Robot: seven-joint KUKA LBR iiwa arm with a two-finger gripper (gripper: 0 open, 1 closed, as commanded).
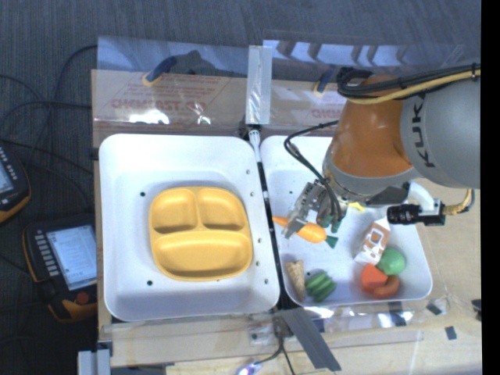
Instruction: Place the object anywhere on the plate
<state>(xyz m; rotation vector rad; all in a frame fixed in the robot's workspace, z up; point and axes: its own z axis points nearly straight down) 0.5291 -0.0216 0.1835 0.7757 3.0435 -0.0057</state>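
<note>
Nearest, along the right bin's (pixel 426 283) front wall, lie a beige piece (pixel 294 272), a green vegetable (pixel 319 285) and a red-and-green toy (pixel 382 273), with a small white carton (pixel 373 241) just behind. Farther in, the toy carrot (pixel 310 232) lies on the bin floor, touching the gripper (pixel 312 212); whether the gripper is open or closed around it I cannot tell. To the left, the yellow sectioned plate (pixel 201 232) sits in the left bin (pixel 117 209).

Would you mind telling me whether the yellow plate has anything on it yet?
Empty: the yellow plate in the left bin shows three bare compartments; the toy carrot lies in the right bin.
</note>
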